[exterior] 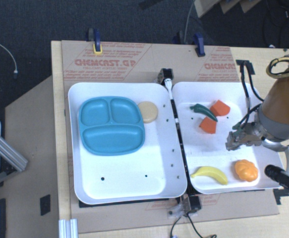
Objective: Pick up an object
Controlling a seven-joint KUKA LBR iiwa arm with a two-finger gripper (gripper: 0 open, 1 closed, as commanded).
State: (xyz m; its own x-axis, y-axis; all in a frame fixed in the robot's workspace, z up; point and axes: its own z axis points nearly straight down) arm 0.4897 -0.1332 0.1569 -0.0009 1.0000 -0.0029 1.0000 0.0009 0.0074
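**Gripper poised over the right bin, nothing yet lifted**

Here my gripper (235,142) hangs over the right bin (184,133), reached in from the right with the wrist turned down toward the bin floor. From this slant the tool reads as one dark grey mass, so I cannot tell how it is set; nothing visible is gripped in it.

The bin's contents lie scattered and apart from one another, which suits a single-item pick. The orange fruit (246,170) sits just below and to the right of my gripper and is the nearest candidate, in my judgement. It looks rounded and lobed, bright orange, likely smooth plastic that could roll or slip. The banana (209,174), yellow and curved, lies flat near the front wall, beside the fruit but not touching it. Farther back, a green pepper (203,111) rests across two red-orange blocks (219,108), a crowded cluster and a harder target.

The left bin (75,133) holds a blue divided plate (112,125) with a pale round disc (147,111) at its right edge, well apart from my reach.
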